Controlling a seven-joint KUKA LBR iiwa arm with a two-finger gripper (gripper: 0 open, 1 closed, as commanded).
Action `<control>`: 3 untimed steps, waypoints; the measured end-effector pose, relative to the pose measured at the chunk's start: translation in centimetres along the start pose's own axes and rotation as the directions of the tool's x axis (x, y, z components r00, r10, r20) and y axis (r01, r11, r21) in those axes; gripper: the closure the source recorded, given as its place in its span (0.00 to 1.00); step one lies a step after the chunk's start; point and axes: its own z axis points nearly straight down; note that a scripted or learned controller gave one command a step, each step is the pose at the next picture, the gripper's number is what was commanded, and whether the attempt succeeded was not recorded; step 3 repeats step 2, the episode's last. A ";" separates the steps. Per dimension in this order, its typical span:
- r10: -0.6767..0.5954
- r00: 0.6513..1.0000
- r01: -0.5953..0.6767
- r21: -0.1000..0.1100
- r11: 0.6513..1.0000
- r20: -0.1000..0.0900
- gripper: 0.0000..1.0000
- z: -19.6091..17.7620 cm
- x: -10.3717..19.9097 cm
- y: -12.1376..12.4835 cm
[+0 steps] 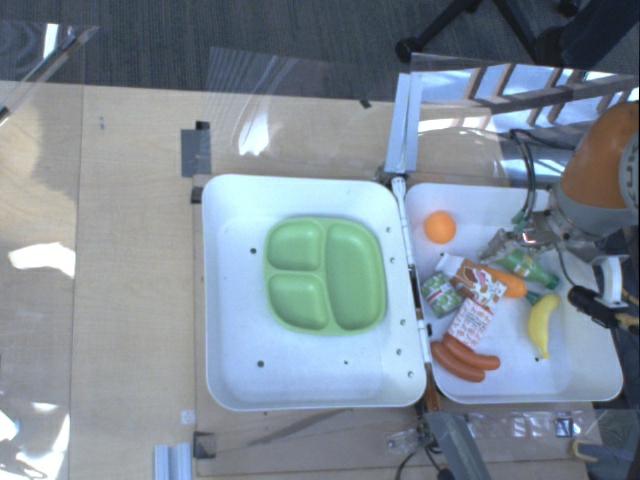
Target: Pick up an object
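1. Cut off at the right edge: the grey arm point(600, 183) with its orange band, reaching over the right bin point(590, 383).
2. Hard to make out: the gripper point(522, 236), a tangle of metal and cable low over the bin's upper middle; cannot tell whether spread or pressed together, nor whether anything sits in it.
3. Partly hidden under the gripper: a green packet point(525, 265) and an orange carrot-like piece point(508, 283) just beside it.
4. Two shallow white bins, side by side, touching along a hinged seam: left bin point(230, 368), right bin.
5. One green plate point(328, 273) in the left bin, smooth plastic, rounded square, split into three compartments.
6. One orange ball point(439, 227), round and matte, near the right bin's upper left corner.
7. One yellow banana point(541, 323), curved, lying apart toward the right.
8. Two red sausages point(464, 358), glossy, touching, at the bin's lower left.
9. One red-and-white carton point(473, 308), boxy and printed, tilted, between ball and sausages.
10. One small green printed packet point(438, 291), just left of the carton.
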 end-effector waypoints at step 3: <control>-0.024 1.000 0.024 -0.002 1.000 -0.001 1.00 -11.3 7.0 4.8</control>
